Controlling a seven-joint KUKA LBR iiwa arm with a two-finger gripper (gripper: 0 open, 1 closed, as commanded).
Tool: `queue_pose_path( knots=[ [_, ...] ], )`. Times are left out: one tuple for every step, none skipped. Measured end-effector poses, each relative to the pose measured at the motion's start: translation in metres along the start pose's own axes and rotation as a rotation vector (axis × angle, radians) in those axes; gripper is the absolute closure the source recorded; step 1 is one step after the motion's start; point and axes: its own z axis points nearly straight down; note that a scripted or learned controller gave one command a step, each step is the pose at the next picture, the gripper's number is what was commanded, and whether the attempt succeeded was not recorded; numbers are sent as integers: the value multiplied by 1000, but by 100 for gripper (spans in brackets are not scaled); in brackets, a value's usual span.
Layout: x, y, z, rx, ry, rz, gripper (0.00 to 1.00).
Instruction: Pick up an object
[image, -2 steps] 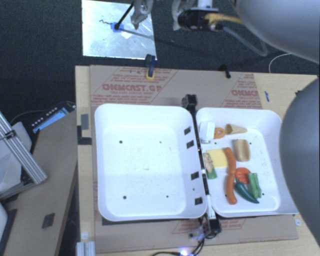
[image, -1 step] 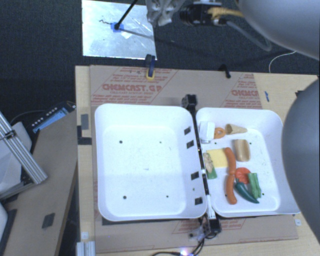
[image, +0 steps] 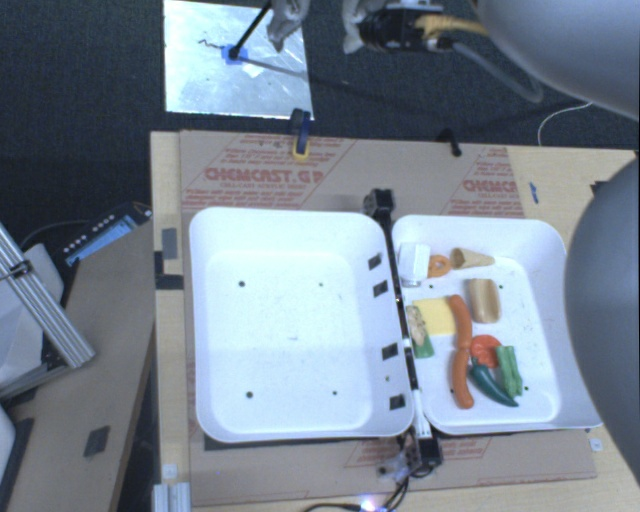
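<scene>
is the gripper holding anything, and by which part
Cannot be told: the gripper sits at the top edge, above the bench, fingers unclear. The food lies in the right bin.

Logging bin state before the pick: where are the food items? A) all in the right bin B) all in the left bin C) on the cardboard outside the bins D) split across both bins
A: the long orange sausage, yellow block and green pepper all lie in the right bin.
</scene>
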Motion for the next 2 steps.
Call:
queue_pose_path(
  knots=[
    [0, 0, -11, -3, 1, -5, 100],
    [0, 0, -11, -2, 0, -6, 0]
  ],
)
